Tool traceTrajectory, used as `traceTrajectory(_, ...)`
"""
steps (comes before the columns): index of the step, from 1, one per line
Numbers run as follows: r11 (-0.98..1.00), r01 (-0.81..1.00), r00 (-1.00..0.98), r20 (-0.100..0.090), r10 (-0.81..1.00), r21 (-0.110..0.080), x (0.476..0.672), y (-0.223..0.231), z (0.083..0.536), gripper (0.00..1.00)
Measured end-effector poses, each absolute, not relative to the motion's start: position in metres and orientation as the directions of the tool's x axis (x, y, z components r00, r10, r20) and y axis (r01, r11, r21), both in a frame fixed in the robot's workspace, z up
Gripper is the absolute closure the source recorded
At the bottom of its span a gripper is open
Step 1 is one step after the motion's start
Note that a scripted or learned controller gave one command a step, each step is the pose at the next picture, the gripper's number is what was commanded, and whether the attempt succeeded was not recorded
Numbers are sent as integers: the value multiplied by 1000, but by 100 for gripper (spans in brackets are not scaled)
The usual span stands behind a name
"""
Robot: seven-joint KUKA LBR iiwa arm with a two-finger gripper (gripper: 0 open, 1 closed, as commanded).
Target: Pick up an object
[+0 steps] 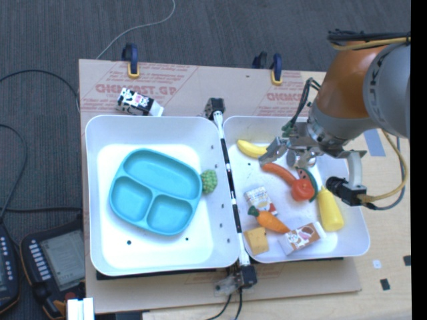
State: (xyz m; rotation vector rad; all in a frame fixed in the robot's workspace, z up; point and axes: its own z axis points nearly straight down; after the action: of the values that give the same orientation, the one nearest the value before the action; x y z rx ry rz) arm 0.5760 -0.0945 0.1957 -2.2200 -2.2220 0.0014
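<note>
I see the tool [288,153] low over the right bin's [360,245] far half w/ fingers spread wide, nothing betw. them, directly above the red-orange chili [285,174], banana [251,149] just left of it, tomato [303,189] & yellow bottle [331,210] nearer, to the right.

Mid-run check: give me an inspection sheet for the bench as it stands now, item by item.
Surface: two white bins side by side on a board; left bin, right bin.
Job's things: in the right bin, banana, orange-red pepper, tomato, yellow piece, carrot, tan cube, two small cartons.
Clutter: blue divided plate and green broccoli in the left bin; small black-and-white item on the board.
Grippers: gripper low over the pepper, nothing seen between the jaws.
Cables: white cord on the floor; yellow cable by the wrist.
Surroundings: dark carpet; blue clamps.
</note>
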Motion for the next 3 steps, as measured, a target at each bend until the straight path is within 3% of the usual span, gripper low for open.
traceTrajectory(1, 0, 1000, 0, -7, 1000, 15, 596, -113, 102, 0)
traceTrajectory(2, 0, 1000, 1, -6, 1000, 12, 596, -113, 111, 100)
traceTrajectory(3, -1, 1000, 1, -6, 1000, 12, 595, -113, 110, 0)
